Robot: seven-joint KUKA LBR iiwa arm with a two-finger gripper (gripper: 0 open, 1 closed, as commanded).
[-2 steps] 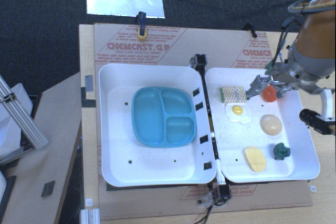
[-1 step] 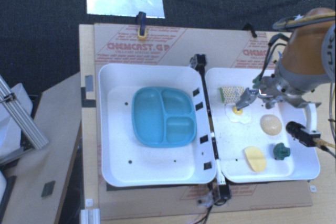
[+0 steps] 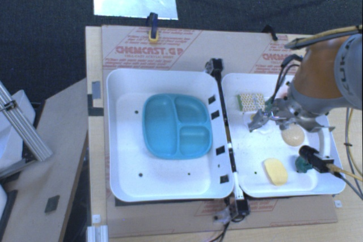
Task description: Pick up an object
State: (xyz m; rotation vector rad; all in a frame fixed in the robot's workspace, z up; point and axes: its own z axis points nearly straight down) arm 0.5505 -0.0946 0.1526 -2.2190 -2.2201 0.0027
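Just up-view of my gripper [image 3: 258, 121], almost touching it, lies the green-dotted pad [image 3: 250, 101], long axis across the right bin [image 3: 249, 150]; nothing visibly gripped, can't tell how open I am.

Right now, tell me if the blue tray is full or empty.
Empty. The tray shows bare blue in all three compartments.

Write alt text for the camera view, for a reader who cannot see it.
A grey and orange robot arm reaches from the right over the right white bin, its claw close to a green-dotted pad; a pale egg-shaped thing and a yellow block lie there too. The left white bin holds a blue divided plate.
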